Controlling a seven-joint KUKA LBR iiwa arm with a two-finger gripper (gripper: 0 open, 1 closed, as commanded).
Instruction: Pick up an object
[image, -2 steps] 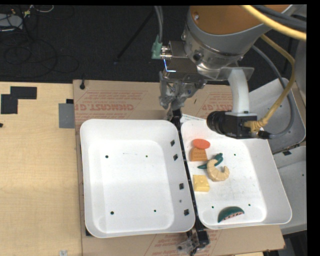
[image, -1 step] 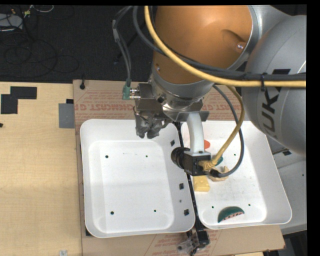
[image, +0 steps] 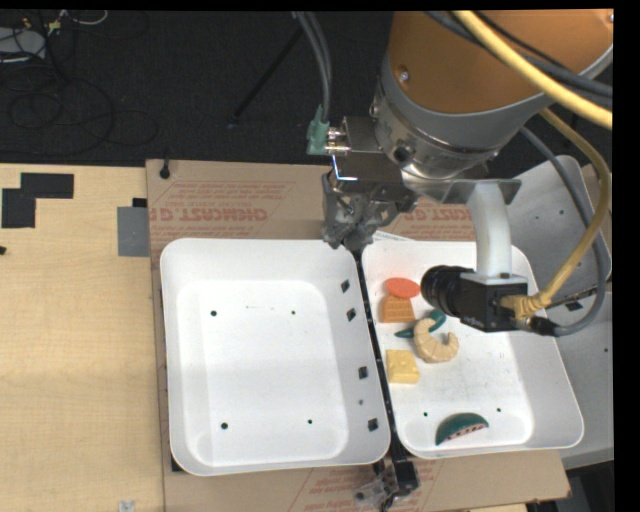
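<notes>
The gripper (image: 350, 228) hangs dark and blurred over the far rims where the left bin (image: 190, 300) meets the right bin (image: 545, 400); whether it is clenched or released cannot be told. In the right bin lie an orange disc (image: 403, 287), an orange block (image: 396, 310), a partly hidden teal piece (image: 434, 322), a beige ring (image: 437, 347), a yellow block (image: 403, 367) and, nearer the front, a green slice (image: 462, 427).

Left bin (image: 260, 370) floor free; small pieces (image: 403, 367) crowd right bin (image: 530, 400) beside shared rim.
</notes>
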